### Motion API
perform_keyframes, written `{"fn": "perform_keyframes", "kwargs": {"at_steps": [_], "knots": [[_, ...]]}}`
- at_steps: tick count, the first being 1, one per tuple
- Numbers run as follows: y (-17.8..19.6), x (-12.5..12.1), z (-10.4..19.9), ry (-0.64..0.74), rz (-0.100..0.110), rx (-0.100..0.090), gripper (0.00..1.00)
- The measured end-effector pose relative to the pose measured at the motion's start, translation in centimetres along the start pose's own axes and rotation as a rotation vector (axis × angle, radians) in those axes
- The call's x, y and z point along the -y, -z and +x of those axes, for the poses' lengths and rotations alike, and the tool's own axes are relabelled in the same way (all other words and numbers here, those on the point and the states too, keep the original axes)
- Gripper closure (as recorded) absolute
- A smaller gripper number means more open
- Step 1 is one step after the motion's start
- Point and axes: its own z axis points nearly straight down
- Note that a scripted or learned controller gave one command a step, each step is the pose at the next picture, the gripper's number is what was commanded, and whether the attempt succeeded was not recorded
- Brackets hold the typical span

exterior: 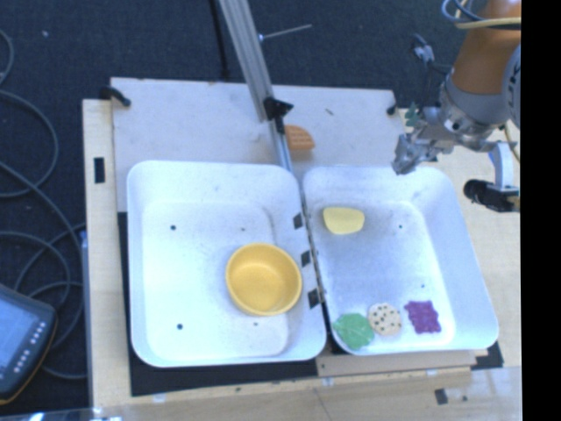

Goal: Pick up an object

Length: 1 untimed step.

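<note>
Two shallow white bins sit side by side on the bench. The left bin (158,235) carries one yellow bowl (263,278), upright, toward its right wall. The right bin (451,235) carries four smaller pieces: a pale yellow lump (343,220) near its far-left corner, then, along the near edge, a green piece (353,329), a purple piece (423,316) and a speckled cookie (384,319), close together. The arm's gripper (409,158) hangs over the right bin's far rim, nothing visibly held; whether it is spread or closed I cannot tell. Judgement: no pick has begun. The yellow lump looks the better target, lying apart from its neighbours; the gripper should centre over it, then descend straight.
</note>
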Motion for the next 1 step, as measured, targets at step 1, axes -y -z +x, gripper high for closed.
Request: {"fn": "perform_keyframes", "kwargs": {"at_steps": [1], "knots": [[1.03, 0.12, 5.33, 0.001, 0.004, -0.002, 1.0]]}}
